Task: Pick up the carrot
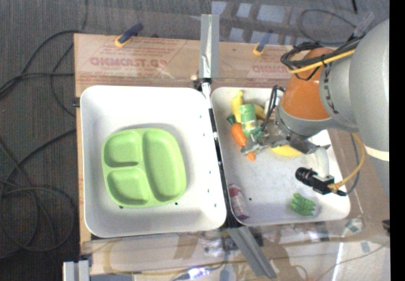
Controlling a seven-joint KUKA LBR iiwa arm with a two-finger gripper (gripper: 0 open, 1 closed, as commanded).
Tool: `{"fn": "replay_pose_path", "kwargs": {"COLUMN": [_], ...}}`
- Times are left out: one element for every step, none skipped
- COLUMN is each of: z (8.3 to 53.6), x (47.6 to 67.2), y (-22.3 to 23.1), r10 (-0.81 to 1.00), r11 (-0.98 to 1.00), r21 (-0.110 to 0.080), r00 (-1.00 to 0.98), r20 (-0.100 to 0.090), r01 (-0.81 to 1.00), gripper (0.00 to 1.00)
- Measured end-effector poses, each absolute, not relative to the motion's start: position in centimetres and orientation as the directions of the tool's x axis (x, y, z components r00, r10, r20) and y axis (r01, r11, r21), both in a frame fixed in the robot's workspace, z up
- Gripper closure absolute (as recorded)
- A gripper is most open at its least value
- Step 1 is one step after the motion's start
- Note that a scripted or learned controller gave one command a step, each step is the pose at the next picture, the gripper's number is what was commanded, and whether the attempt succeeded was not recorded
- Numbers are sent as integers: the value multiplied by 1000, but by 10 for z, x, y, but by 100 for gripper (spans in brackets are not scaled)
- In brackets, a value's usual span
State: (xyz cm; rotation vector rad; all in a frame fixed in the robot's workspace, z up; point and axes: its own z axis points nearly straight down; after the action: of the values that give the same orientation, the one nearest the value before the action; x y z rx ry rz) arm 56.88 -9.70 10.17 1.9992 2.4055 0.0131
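Note:
The orange carrot (pixel 239 136) lies in the right bin near its left wall, slanting down to the right, with a small orange bit (pixel 251 156) just below it. My gripper (pixel 258 139) hangs low over the bin right beside the carrot's lower end, under the orange wrist band (pixel 306 93). The arm covers much of the bin's upper right. I cannot make out the carrot between the gripper's tips.
The left bin (pixel 95 210) holds a green divided plate (pixel 145 166). In the right bin (pixel 272 210) are a yellow and green item (pixel 245 111), a yellow piece (pixel 286 151), a green piece (pixel 304 205) and a dark reddish thing (pixel 236 200).

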Motion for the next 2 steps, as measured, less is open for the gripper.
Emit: {"fn": "replay_pose_path", "kwargs": {"z": [183,315], "x": [529,504], "y": [-27,-13], "r10": [989,986], "r11": [148,167], "r21": [-4,-3], "r00": [-148,-167], "r20": [0,-3], "r01": [989,986], "gripper": [100,100]}}
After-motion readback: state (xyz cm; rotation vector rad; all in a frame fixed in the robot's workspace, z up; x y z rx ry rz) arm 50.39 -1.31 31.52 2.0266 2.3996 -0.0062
